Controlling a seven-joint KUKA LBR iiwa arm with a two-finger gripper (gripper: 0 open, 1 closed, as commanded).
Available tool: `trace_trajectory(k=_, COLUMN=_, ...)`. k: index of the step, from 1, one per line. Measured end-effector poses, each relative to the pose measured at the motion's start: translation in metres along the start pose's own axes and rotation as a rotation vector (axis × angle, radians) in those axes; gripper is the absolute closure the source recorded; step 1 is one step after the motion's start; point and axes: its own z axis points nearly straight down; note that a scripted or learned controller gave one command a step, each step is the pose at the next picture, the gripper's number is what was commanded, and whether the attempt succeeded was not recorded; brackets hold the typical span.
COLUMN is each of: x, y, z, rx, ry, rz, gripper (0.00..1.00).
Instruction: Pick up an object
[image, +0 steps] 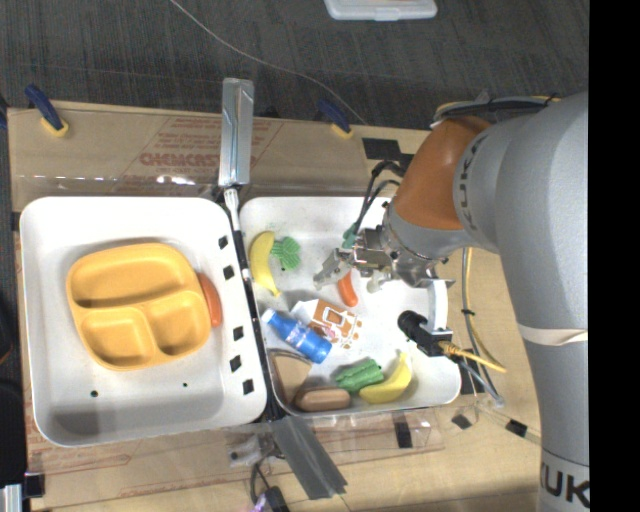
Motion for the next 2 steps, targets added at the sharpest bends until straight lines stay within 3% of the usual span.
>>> trace_trajectory(k=1, x=-0.0167, y=0.0171, z=0.0494, rx=-0.009, ry=0.0, rz=-0.043, gripper=0.0)
trace_trajectory(k=2, x=-0.0163, y=0.0169, z=0.0395, rx=-0.007, ry=0.001, rz=-0.047, gripper=1.0)
